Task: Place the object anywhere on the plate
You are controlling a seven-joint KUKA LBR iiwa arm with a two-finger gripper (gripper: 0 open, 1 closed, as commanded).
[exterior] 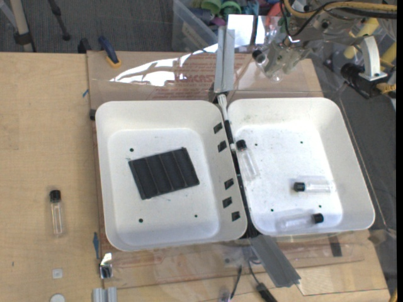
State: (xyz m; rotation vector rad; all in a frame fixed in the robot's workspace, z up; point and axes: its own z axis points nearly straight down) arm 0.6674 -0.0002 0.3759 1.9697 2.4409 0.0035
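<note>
You've got two shallow white bins side by side mid-frame. Left bin (107,168) holds a black ribbed rectangular plate (164,172), lying flat and rotated a bit, roughly centre of that bin's floor. Nothing sits on the plate.

Right bin (352,168) holds three clear vials with black caps. One vial (245,159) lies near the bin's left wall, cap toward the top of the frame, body running down. Second vial (312,185) lies sideways right of centre, cap at its left end. Third vial (301,219) lies sideways near the bottom edge, cap at its right end. All three are apart from each other and well apart from the plate, with the bin divider between them.

A fourth capped vial (56,211) lies on the wooden bench (38,118) at lower left of the frame, outside both bins.

Gripper (277,58) sits at upper right of the frame, above the top edge of the right bin, over the clear sheet behind the bins, tangled in view with cables. You can't tell how far the jaws are apart there; too cluttered and glary. Nothing visibly held between them.

Clear plastic tub (189,8) of coloured items sits at top centre, behind the bins.
</note>
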